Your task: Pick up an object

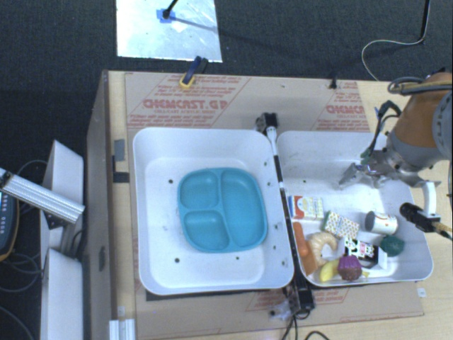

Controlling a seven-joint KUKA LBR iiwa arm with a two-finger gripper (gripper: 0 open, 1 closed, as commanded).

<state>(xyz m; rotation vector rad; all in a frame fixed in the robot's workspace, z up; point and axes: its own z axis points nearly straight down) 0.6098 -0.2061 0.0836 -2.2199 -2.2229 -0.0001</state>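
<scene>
The right bin (311,151) holds a cluster of small items along its near side. Among them are a red-and-white carton (306,206), an orange carrot (302,241), a patterned box (342,225), a white cup on its side (381,222), a dark green piece (391,246), a purple piece (350,267) and a yellow piece (327,271). My gripper (362,173) hangs over the bare far-right part of this bin, above and behind the cluster. Nothing shows in it.
The left bin (159,154) carries a blue divided plate (221,209). A black divider strip (277,183) runs between the bins. The grey arm with its orange band (425,115) enters over the right bin's far corner. A black part (419,218) juts over that bin's right rim.
</scene>
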